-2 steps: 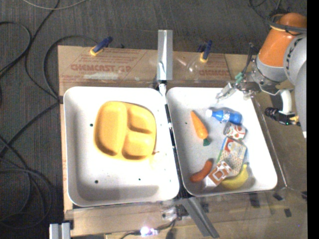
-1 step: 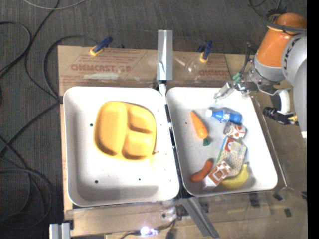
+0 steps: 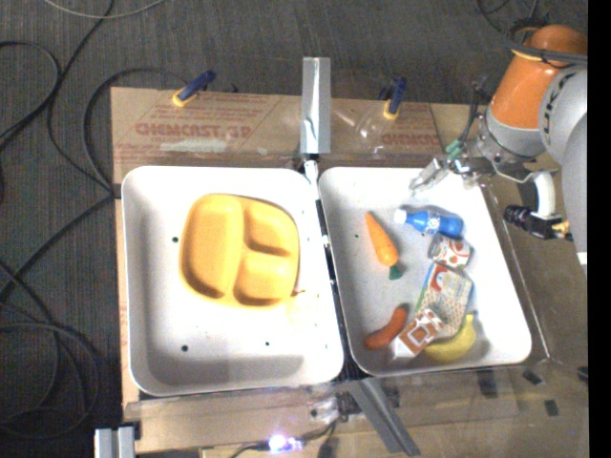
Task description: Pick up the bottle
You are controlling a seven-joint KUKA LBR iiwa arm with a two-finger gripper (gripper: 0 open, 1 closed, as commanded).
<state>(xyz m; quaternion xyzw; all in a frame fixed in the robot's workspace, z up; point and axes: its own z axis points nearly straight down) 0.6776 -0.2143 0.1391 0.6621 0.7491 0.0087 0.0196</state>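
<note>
Left bin (image 3: 143, 332) holds a yellow divided tray (image 3: 241, 249). Right bin (image 3: 358, 337): carrot (image 3: 382, 240) at left, red sausage (image 3: 386, 328) below it, then a carton (image 3: 437, 308) and a banana (image 3: 456, 342) toward the near right corner. Bottle (image 3: 431, 221), blue with white cap, lies on its side in the upper part of this bin. Gripper (image 3: 431, 176) hangs just above and slightly beyond the bottle, near the bin's far rim; fingers spread apart, nothing between them.

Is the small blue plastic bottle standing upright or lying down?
Lying down: the small blue plastic bottle rests sideways, white cap leftward, inside the right white bin.
</note>
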